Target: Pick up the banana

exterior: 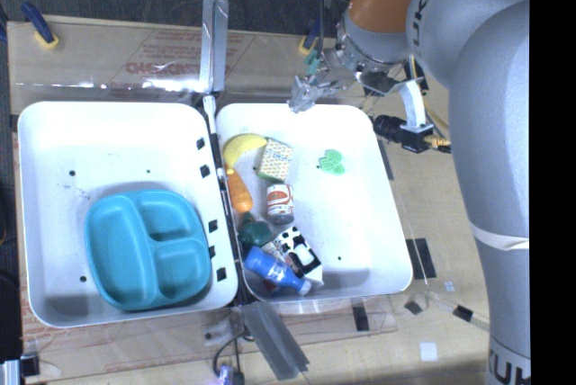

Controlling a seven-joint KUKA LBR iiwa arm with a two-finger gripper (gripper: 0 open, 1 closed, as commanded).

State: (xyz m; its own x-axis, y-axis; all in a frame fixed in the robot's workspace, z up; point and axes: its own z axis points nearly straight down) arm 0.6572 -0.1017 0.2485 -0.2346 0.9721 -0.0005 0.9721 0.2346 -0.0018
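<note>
The yellow banana (241, 147) lies in the right bin (360, 194) near its far left corner, against the divider and touching a patterned packet (275, 159). My gripper (303, 95) hangs above the far rim of the right bin, to the right of and beyond the banana, well apart from it. I see nothing between its fingers.
An orange carrot (238, 192), a small can (280, 202), a dark green item (255, 233), a black-and-white piece (295, 246) and a blue bottle (273, 271) crowd the right bin's left side. A green toy (332, 162) lies alone. A blue divided tray (148, 246) sits in the left bin (54, 149).
</note>
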